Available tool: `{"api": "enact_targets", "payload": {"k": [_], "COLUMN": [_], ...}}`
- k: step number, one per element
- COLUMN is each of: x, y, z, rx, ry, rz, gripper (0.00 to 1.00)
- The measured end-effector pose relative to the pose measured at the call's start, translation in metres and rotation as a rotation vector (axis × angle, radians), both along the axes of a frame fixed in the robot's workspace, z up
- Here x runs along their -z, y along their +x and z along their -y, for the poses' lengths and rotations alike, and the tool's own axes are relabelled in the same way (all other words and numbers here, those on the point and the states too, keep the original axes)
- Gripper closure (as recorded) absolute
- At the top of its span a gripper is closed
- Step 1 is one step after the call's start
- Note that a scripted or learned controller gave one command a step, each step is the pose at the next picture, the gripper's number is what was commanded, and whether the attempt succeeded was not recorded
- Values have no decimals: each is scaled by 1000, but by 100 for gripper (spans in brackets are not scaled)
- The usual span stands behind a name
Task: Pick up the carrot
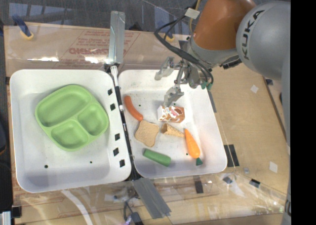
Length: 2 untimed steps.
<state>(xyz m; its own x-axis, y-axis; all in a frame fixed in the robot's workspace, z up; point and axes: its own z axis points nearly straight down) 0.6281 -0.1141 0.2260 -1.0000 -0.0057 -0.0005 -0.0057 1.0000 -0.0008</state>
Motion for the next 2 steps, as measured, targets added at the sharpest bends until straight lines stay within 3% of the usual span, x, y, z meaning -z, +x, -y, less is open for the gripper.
{"api": "enact_targets", "payload": {"k": [1,2], "x": [6,82], "y": [-42,-125], "z": [36,92], "rx": [-397,-535], "ry": [0,3], "rz": [-1,-6], "gripper": [0,0]}}
